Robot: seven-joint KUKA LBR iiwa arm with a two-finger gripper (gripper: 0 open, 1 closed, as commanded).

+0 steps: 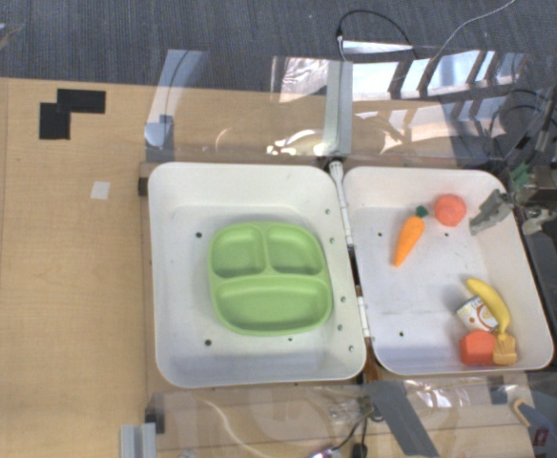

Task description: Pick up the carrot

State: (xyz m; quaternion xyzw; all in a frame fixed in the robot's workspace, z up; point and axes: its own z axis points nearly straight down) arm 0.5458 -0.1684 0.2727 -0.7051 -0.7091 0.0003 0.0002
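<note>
Presently, two shallow white bins sit side by side on the wooden bench. The left bin (174, 256) holds a green divided plate (270, 277), lying flat near its centre with three compartments showing. The right bin (431, 342) holds the carrot (409, 239), which lies in the upper middle of the bin floor, tilted, green tip pointing up toward the far wall. Just beside it, to the upper right, rests a round orange-red fruit (451, 209), apart from the carrot. Near the bin's lower right corner lies a banana (489, 303), and beneath it a small cluster of items that includes an orange-red piece (476, 348); their exact contact cannot be made out. The gripper (491, 211) sits at the right bin's upper right edge, well apart from the carrot. Whether its jaws are spread or pressed together, I cannot tell.
</note>
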